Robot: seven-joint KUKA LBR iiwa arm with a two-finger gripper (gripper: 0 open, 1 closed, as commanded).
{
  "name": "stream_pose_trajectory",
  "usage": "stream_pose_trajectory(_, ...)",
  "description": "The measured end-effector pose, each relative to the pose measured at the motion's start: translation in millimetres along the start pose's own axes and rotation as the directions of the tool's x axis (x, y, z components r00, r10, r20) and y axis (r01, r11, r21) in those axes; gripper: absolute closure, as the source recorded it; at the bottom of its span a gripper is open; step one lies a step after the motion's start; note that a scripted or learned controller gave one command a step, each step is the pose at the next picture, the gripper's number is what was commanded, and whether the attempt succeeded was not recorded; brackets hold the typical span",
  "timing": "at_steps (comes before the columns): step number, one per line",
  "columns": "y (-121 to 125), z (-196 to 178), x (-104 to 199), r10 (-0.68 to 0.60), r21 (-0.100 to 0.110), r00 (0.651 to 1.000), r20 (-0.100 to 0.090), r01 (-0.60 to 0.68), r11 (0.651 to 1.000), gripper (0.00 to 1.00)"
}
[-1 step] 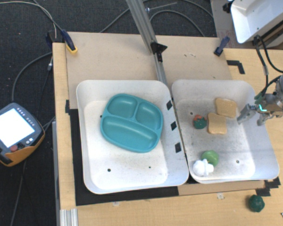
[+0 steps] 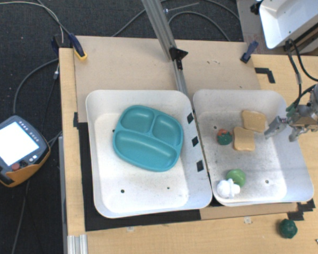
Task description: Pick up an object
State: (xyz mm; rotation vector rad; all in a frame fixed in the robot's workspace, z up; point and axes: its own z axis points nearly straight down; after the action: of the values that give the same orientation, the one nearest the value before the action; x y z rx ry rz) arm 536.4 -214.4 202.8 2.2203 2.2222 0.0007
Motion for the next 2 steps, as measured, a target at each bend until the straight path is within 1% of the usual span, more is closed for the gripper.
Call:
stream_pose_trajectory(1, 4.4, 55.0, 9.6, -0.001, 0.006, 1.0, -0.003, 0.001, 1.0, 0.0)
stream_pose_trajectory(2, 7.6, 113.3, 5.4, 0.002, 0.001, 1.0, -0.004, -0.002, 1.0, 0.0)
